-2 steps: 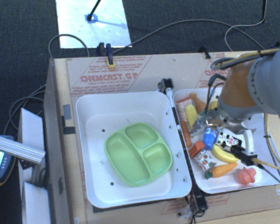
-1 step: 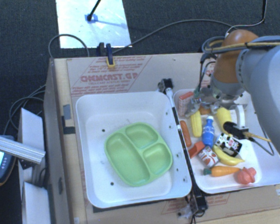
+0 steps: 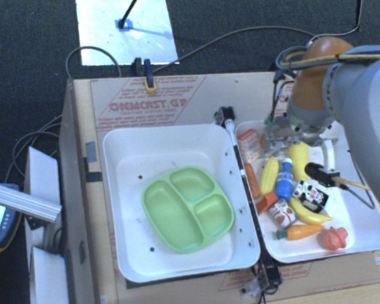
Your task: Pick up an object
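Observation:
The right bin (image 3: 371,222) holds several toys: a blue bottle (image 3: 284,177), a yellow corn-like piece (image 3: 269,175), a yellow banana (image 3: 303,182), a black-and-white item (image 3: 310,195), a small can (image 3: 283,213), an orange carrot (image 3: 304,231) and a pink piece (image 3: 333,237). A white packet (image 3: 249,143) lies at the bin's far left corner. My gripper (image 3: 278,139) hangs low over the far end of this bin, just beyond the blue bottle and beside the packet. The wrist hides its tips.
A green divided plate (image 3: 188,207) lies in the left bin (image 3: 117,186). An orange-red strip (image 3: 250,178) lies along the wall between the bins. Cables run along the far bench edge and over the right bin's right side.

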### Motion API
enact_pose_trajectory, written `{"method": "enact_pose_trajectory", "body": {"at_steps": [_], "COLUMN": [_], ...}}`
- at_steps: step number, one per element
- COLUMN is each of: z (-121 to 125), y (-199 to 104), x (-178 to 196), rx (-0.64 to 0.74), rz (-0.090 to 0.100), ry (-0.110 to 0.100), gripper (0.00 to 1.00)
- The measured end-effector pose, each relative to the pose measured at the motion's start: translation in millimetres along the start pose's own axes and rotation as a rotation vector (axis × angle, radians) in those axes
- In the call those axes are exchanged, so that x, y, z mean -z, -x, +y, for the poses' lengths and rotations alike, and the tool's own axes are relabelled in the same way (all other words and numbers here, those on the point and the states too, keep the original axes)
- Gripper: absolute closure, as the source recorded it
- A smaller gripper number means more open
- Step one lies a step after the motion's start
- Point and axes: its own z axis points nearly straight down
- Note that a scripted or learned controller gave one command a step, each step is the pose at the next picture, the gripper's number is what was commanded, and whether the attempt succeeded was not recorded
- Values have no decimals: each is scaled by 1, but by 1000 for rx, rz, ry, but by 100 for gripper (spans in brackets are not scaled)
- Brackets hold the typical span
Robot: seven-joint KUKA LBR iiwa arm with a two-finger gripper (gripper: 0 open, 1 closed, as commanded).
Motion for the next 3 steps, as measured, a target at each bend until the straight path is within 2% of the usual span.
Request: {"method": "enact_pose_trajectory", "body": {"at_steps": [1, 2, 3], "z": [2, -34, -33], "y": [0, -2, -2], "x": [1, -9, 2], "rx": [1, -4, -3], "rz": [-2, 0, 1], "ry": [9, 10, 13], "gripper": [0, 0, 100]}}
